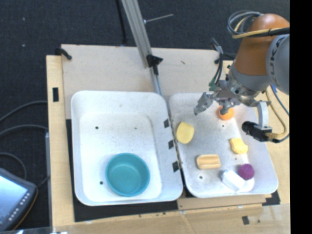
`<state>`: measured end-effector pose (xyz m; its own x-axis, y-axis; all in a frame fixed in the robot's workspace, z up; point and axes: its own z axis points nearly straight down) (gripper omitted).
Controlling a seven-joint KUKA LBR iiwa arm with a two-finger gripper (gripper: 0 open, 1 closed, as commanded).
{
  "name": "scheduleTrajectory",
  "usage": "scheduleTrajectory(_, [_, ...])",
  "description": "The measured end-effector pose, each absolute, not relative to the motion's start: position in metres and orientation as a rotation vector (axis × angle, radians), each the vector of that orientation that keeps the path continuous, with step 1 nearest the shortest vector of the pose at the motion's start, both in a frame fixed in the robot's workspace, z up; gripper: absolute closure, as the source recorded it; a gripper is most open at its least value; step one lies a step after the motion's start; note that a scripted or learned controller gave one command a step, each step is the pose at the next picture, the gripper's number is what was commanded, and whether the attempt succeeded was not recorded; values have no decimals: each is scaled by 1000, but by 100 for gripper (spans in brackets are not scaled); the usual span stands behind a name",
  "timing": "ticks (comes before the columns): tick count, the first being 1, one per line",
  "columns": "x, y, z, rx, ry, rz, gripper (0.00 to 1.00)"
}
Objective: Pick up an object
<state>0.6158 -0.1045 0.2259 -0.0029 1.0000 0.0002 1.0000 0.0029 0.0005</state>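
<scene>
A: Camera view has our claw [210, 101] over the far end of the right bin [195, 184], fingers spread and gripping nothing.

B: Why there? We'd guess the orange piece [225, 114], just beside the claw toward the arm, is the target.

A: The other candidates lie loose, so we can reach any: yellow lump [185, 132] just nearer us than the claw, tan block [208, 161] beyond it, purple ball [245, 170] and white piece [233, 180] farthest.

B: And the bowl [127, 174] sits well apart, in the left bin [85, 104] on the surface.
</scene>
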Motion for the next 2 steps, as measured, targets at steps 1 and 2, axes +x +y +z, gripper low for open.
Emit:
scheduleTrajectory(1, [616,-105,226,2219,2224,2,0])
scheduleTrajectory(2, [616,-110,183,2223,2222,-6,0])
